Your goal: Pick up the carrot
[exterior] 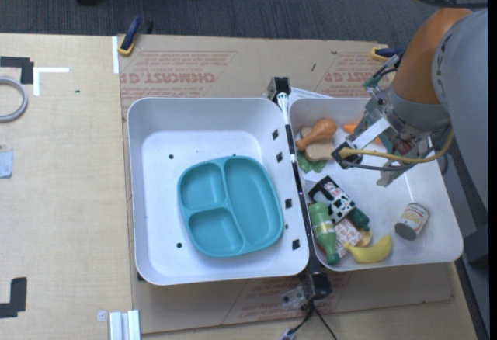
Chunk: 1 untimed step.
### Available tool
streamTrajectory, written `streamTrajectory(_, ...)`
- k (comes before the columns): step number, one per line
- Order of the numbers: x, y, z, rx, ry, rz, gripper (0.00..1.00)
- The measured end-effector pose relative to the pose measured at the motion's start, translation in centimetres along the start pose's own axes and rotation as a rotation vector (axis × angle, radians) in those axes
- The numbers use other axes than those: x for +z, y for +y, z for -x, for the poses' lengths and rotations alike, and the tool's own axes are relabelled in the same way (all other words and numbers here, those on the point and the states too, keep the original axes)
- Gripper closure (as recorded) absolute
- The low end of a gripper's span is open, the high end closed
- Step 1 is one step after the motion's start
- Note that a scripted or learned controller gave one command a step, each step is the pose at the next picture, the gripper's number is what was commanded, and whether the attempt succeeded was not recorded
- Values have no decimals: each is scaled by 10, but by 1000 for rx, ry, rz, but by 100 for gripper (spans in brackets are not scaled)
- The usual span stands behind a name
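Left bin (pixel 147 175): holds one teal divided plate (pixel 231 205) (three compartments).
Right bin (pixel 427 191): holds a toy drumstick (pixel 320 130), bread slice (pixel 317 150), green bottle (pixel 323 231), banana (pixel 371 250) and can (pixel 411 220).
Carrot (pixel 352 127): orange piece near the right bin's far wall, right of the drumstick, partly hidden by the gripper.
Gripper (pixel 384 168): over the right bin's far half; jaw state cannot be told.
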<state>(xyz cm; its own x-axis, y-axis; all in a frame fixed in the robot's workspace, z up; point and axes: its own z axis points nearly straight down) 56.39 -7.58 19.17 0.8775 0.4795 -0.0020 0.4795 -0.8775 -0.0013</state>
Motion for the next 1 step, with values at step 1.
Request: streamTrajectory(1,75,69,-20,-128,1,1,0)
